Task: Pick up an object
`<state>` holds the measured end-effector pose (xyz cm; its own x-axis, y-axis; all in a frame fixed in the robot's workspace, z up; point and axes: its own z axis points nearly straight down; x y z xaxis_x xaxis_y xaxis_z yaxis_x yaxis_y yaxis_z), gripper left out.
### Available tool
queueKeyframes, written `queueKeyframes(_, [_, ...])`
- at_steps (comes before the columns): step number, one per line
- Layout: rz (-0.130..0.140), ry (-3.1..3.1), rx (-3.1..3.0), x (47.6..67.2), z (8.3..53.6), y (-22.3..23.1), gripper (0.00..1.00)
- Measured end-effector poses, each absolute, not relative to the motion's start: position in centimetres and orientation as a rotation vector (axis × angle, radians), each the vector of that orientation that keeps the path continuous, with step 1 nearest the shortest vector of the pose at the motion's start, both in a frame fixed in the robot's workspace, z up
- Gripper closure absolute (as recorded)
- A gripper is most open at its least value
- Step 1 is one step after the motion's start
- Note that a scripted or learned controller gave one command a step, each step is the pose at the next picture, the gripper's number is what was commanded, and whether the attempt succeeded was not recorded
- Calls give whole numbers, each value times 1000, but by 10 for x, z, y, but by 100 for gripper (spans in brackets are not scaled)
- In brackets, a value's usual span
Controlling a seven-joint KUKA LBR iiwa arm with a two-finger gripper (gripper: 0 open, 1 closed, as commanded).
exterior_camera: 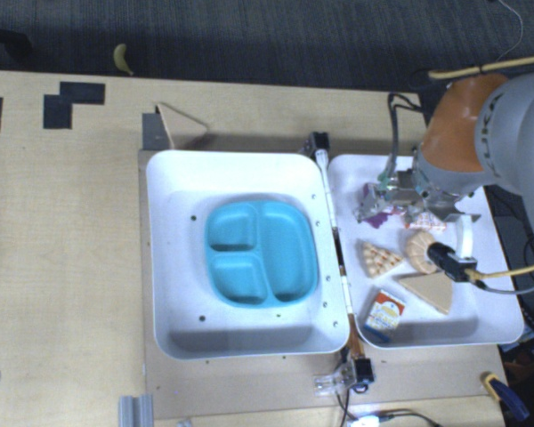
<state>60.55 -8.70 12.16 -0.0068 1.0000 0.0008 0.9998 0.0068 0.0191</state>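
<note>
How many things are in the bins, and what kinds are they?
Blue divided tray in the left bin: 1
Toy food pieces in the right bin (pizza slice, round cookie, tan wedge, small carton): 4
Purple item by the gripper: 1
Total: 6

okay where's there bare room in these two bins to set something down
The left bin has bare white floor all around the blue divided tray, widest along its left wall and near edge. The right bin is crowded: the end effector hangs over purple pieces, with a waffle wedge, tan wedge and small carton below. Only its near-right corner looks bare.
</note>
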Motion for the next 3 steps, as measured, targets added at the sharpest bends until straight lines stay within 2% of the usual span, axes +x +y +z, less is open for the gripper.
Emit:
queueKeyframes(1, [27,2220,2202,607,133,-86,100])
queueKeyframes(2, [27,2221,2201,607,133,-86,0])
queueKeyframes(3, [32,2221,2198,608,144,-85,100])
